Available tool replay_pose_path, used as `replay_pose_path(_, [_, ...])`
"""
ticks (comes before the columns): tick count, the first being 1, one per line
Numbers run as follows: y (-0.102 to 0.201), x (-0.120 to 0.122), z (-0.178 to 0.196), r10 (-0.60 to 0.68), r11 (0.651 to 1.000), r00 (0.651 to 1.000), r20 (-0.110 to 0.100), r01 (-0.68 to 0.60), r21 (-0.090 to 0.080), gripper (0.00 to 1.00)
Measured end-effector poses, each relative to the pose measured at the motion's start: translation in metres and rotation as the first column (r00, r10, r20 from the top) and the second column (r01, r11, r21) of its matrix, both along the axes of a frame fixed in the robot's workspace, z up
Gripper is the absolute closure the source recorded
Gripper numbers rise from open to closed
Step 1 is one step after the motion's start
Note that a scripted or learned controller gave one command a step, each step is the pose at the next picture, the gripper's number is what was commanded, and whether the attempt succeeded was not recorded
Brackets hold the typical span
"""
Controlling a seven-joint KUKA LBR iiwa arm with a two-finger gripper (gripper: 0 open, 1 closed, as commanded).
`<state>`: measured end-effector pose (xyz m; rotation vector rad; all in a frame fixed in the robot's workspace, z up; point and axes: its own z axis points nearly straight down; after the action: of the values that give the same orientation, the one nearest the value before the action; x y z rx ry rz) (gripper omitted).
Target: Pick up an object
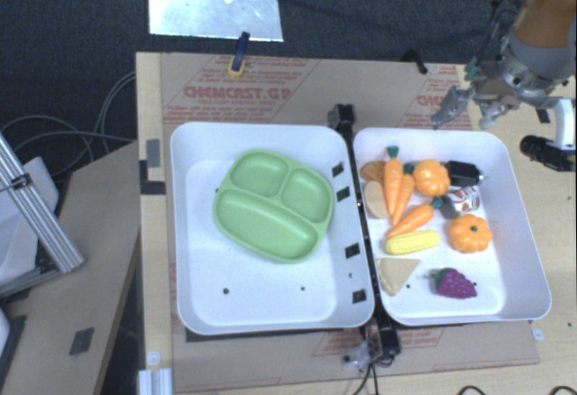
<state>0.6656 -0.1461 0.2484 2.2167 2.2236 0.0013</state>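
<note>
Pincer (469, 110) hangs above the far edge of the right bin (516, 204), at the upper right of the view, its two fingers spread apart with nothing between them. Below it the right bin holds the toy food: a long carrot (394, 186) standing lengthwise, a shorter carrot (411, 219) slanting beneath it, a small orange pumpkin (431, 177) just beside the long carrot, a second pumpkin (470, 234) nearer the bin's right side, a yellow corn cob (412, 243), a bunch of purple grapes (453, 283) near the front, a tan wedge (396, 274) by the divider, and a black object (462, 172) next to a red-and-white can (462, 198). The left bin (261, 303) carries a green divided plate (273, 204). Both bins sit on the desk (270, 91).
</note>
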Motion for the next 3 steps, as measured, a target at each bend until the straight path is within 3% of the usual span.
replay_pose_path(3, [0.021, 0.006, -0.145, 0.003, 1.000, 1.000, 0.000, -0.003, 0.000, 0.00])
